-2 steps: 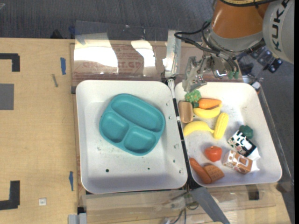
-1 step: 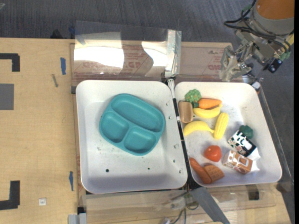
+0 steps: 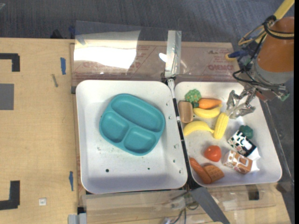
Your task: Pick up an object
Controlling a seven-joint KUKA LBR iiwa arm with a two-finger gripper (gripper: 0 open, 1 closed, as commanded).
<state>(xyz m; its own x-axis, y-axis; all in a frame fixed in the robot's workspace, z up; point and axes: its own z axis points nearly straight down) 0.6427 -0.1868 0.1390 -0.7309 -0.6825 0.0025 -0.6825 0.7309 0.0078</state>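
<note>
One gripper (image 3: 240,104) is hovering, jaws open and empty, above the corn cob (image 3: 221,125); descending squarely across it is looking wisest.

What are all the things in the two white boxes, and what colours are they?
Left bin: 1, white, left half of the bench.
Right bin: 1, white, beside it.
Divided plate: 1, teal, middle of the left bin.
Broccoli: 1, green, top left of the right bin.
Carrot: 1, orange, beside the broccoli.
Bananas: 2, yellow, below the carrot.
Corn: 1, yellow, middle.
Tomato: 1, red, lower middle.
Black-and-white toy: 1, right side.
Brownish pieces: several, near edge; cannot tell what.
Arm: 1, grey with orange band, top right.
Gripper: 1, metal, above the corn.
</note>
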